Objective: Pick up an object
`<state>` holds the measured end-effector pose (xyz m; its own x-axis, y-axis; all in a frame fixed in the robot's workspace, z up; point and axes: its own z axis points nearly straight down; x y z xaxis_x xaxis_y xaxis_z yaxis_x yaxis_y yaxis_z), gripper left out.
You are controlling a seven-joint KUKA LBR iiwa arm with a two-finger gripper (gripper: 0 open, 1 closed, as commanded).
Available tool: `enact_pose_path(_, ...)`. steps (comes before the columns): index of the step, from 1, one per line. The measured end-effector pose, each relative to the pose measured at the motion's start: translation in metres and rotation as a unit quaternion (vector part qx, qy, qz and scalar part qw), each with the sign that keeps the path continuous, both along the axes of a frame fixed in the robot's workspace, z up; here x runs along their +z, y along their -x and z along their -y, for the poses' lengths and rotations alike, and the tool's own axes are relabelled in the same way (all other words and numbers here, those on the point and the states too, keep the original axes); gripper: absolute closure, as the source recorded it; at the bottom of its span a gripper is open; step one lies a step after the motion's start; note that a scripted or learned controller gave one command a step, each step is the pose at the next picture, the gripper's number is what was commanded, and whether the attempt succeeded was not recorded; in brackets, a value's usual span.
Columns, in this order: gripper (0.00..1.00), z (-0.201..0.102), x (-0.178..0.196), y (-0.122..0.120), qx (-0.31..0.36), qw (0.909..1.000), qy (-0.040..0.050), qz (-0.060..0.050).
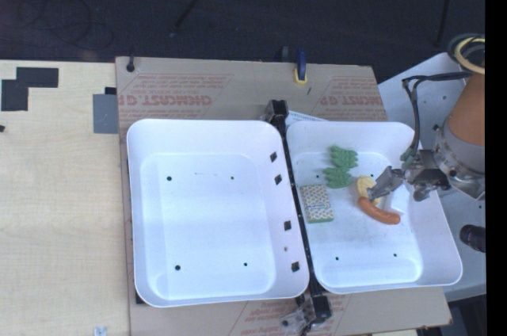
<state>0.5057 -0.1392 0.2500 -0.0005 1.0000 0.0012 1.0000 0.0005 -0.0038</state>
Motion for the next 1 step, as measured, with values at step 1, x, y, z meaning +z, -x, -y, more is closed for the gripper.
enact_pose_path(1, 0.0, 0.0389, -0.0936, -0.0219, -0.001, 1.0, -0.0002, -0.003)
